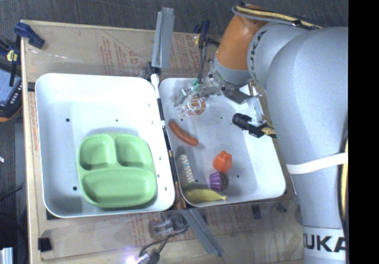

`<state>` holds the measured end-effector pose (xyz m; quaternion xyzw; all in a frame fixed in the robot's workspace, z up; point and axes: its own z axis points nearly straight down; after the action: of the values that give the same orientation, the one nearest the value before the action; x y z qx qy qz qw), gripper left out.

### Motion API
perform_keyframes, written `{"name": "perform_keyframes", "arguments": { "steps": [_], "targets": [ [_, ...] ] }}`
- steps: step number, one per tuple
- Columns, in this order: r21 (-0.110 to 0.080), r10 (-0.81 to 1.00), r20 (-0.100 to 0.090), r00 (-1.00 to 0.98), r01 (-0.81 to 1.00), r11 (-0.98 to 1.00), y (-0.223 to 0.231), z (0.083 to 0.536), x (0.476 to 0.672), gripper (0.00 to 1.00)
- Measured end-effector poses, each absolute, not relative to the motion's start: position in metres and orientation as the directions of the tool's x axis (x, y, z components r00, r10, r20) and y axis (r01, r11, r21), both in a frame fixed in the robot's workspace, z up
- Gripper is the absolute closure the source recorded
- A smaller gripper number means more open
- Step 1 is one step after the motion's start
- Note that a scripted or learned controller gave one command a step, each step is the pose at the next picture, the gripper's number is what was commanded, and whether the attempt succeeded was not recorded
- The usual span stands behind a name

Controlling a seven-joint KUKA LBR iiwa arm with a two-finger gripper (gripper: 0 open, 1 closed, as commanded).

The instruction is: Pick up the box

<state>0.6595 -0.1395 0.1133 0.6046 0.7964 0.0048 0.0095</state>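
My gripper (193, 92) hangs low over the far left corner of the right bin (260, 165). Directly beneath it lies a small white-and-red patterned thing (196, 106), partly hidden by the gripper; I cannot tell whether the two touch. A small oblong box (185, 168) with a striped print lies along the left wall of the same bin, well in front of the gripper and apart from it.
The right bin also holds a red sausage (182, 132), an orange pepper (222, 161), a purple piece (218, 181) and a yellow banana (204, 195) at the near wall. A green divided tray (116, 169) lies in the left bin (65, 103). The arm covers the right side.
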Motion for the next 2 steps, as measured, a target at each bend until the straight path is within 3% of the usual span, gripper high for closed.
{"name": "perform_keyframes", "arguments": {
  "steps": [1, 2],
  "targets": [
    [0.023, 0.952, -0.018, -0.306, 0.952, 0.306, -0.107, 0.112, 0.621, 0.0],
    [0.036, 0.939, -0.03, -0.343, 0.938, 0.344, -0.108, 0.11, 0.59, 0.0]
  ]
}}
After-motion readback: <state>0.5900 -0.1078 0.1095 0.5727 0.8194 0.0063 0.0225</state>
